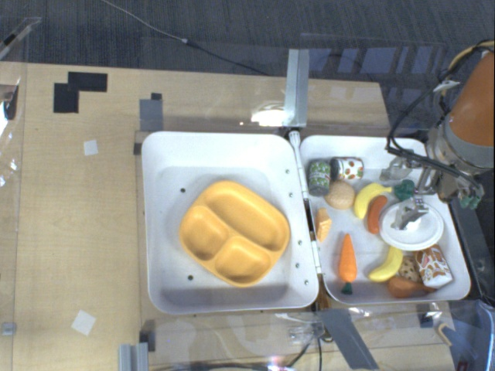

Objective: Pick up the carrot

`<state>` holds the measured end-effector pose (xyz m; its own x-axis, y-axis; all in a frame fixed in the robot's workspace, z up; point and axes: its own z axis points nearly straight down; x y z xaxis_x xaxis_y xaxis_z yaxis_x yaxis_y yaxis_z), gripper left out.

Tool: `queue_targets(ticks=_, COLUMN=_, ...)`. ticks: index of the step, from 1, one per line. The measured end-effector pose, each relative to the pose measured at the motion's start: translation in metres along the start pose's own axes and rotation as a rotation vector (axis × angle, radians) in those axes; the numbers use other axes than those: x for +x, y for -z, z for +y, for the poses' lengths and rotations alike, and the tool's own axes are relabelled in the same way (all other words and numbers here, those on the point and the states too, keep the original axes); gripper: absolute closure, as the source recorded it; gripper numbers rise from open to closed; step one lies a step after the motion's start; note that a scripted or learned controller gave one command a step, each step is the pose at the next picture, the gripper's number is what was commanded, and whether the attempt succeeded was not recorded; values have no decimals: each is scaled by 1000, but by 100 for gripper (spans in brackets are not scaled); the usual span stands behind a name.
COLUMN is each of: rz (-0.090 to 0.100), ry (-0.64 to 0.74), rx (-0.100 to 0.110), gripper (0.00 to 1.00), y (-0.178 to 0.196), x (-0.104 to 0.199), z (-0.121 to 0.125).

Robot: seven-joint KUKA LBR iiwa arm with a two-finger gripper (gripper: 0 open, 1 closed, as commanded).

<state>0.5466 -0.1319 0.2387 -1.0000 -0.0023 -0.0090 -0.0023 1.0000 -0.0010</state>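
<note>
Yellow plastic divided plate lies in the left white bin, far left of the claw on the worktop. Closer, in the right white bin, the tapered orange carrot lies down and left of the claw, apart from it, its dark stem end toward the near wall. A white round disc sits under the claw; whether the claw is open or closed I cannot tell.
</note>
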Motion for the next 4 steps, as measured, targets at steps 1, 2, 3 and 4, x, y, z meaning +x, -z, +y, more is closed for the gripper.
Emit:
queue_targets(ticks=1, rz=-10, ry=101, rx=2, gripper=0, y=-148, x=19, z=27)
queue_targets(ticks=2, rz=1, ry=305, rx=-1, gripper=0, y=-114, x=56, z=44)
queue_targets(ticks=3, rz=-2, ry=-125, rx=1, gripper=0, y=-149, x=49, z=39)
queue_targets(ticks=4, rz=-3, ry=-203, rx=1, gripper=0, y=-149, x=7, z=47)
